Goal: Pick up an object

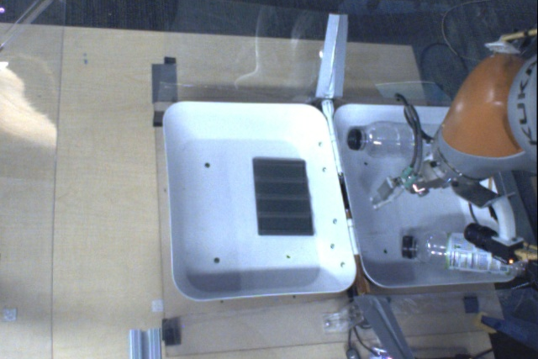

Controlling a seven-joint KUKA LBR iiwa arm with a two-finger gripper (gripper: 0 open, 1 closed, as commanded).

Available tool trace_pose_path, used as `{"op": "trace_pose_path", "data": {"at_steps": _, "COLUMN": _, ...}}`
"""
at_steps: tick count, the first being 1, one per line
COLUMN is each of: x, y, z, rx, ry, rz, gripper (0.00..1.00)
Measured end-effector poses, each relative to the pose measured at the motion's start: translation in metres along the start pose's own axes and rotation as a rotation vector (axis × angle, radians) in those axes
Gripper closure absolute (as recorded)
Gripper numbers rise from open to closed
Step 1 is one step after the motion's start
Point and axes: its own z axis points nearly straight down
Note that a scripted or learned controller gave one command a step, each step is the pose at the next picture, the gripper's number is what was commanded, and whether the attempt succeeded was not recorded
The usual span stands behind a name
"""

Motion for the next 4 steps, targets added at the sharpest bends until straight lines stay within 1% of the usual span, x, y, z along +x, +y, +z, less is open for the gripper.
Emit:
{"op": "trace_pose_path", "data": {"at_steps": 1, "x": -0.045, "y": 0.1, "z": 0.069, "rx": 0.019, "ry": 0.007, "rz": 0.054, "gripper": 0.0}}
{"op": "trace_pose_path", "data": {"at_steps": 2, "x": -0.094, "y": 0.025, "z": 0.051, "rx": -0.001, "ry": -0.001, "rz": 0.172, "gripper": 0.0}}
{"op": "trace_pose_path", "data": {"at_steps": 3, "x": -0.15, "y": 0.084, "z": 0.074, "rx": 0.061, "ry": 0.027, "rz": 0.106, "gripper": 0.0}}
{"op": "trace_pose_path", "data": {"at_steps": 4, "x": -0.121, "y": 0.017, "z": 0.067, "rx": -0.004, "ry": -0.004, "rz": -0.028, "gripper": 0.0}}
